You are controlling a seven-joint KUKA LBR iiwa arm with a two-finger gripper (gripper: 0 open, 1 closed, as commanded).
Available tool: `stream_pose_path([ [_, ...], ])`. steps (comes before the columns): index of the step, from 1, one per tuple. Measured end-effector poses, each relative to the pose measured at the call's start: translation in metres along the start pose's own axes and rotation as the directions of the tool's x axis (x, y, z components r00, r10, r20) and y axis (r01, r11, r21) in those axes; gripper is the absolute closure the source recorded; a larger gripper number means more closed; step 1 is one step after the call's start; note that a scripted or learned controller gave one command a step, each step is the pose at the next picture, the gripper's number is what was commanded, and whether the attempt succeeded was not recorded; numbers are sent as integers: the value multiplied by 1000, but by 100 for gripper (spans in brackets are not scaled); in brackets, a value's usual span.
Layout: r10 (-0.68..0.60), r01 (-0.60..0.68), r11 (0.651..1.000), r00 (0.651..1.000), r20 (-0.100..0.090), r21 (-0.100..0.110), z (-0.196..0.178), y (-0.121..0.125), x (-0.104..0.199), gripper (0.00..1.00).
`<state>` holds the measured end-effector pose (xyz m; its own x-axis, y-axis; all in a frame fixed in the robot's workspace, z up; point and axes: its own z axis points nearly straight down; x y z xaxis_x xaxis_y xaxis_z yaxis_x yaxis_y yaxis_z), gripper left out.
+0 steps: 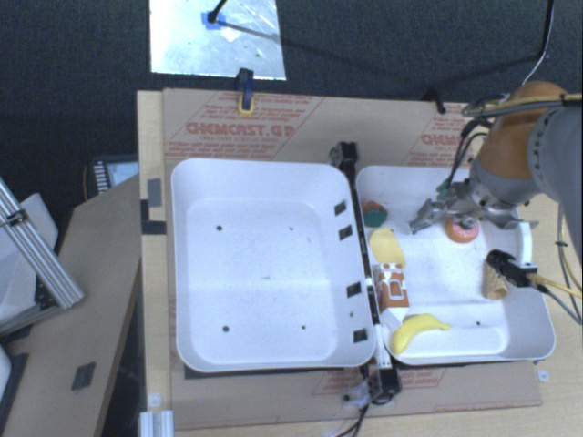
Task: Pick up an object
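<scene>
My gripper (439, 215) hangs low over the upper middle of the right bin (533, 335), reaching in from the right under the orange-banded wrist. A round orange-pink ring-shaped piece (463, 231) lies just right of the gripper, very close to it. On the bin's left side, from back to front, lie a small orange and green item (374, 213), a pale yellow item (386, 245), an orange and white box (393, 286) and a yellow banana (418, 330). Nothing shows in the gripper's grasp.
The left bin (187, 271) sits beside the right one, with a black-clipped divider (355, 235) between them. Both rest on a cardboard sheet (273, 126). A yellow-handled clamp (245, 91) stands at the bench's back edge, and a shiny metal plate (217, 25) lies beyond it.
</scene>
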<state>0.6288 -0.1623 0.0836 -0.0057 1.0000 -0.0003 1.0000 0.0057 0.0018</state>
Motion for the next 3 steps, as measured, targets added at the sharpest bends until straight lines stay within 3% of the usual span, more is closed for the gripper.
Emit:
stream_pose_path([
  [1, 2, -2, 1000, 1000, 5, -11, -85, 43, -36, 0],
  [2, -2, 2, 1000, 1000, 1, -2, 1, 16, 20, 0],
  [3, 1, -1, 1000, 1000, 5, -11, -16, 19, 16, 100],
])
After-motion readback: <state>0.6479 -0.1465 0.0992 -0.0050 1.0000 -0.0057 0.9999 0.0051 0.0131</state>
